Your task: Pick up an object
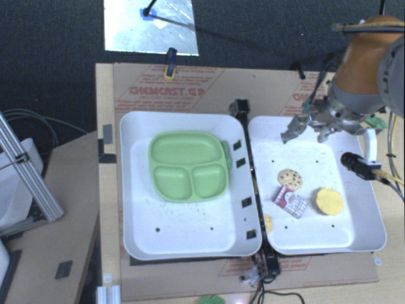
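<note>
1. Cardboard sheeting is covering the surface, and two white bins are sitting on it side by side — the left bin and the right bin.
2. Nothing is being lifted yet; the gripper is hanging over the right bin's far edge, and whether its fingers are spread or closed I cannot tell.
3. Candidates are lying in the right bin — one cookie, one red packet, one yellow round piece.
4. One green divided tray is occupying the left bin.
</note>
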Motion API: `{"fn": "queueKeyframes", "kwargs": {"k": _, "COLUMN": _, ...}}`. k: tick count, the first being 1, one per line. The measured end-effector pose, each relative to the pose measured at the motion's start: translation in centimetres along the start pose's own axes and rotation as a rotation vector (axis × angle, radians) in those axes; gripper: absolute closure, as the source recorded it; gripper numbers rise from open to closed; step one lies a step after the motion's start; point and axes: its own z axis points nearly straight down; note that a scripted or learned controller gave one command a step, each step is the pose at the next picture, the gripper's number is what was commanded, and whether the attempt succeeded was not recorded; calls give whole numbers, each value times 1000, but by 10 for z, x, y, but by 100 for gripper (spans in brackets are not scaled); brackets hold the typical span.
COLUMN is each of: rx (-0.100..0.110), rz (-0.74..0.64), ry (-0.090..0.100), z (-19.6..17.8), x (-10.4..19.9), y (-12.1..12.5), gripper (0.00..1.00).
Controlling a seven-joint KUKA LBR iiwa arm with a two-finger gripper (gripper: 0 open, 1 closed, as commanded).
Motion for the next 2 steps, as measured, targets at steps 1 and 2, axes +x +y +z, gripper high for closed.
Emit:
{"fn": "queueKeyframes", "kwargs": {"k": 1, "rx": 4, "rz": -4, "ry": 2, "z": -19, "x": 36, "y": -62, "gripper": 0}}
{"fn": "queueKeyframes", "kwargs": {"k": 2, "rx": 0, "rz": 5, "ry": -2, "z": 16, "x": -19, "y": -26, "gripper": 0}}
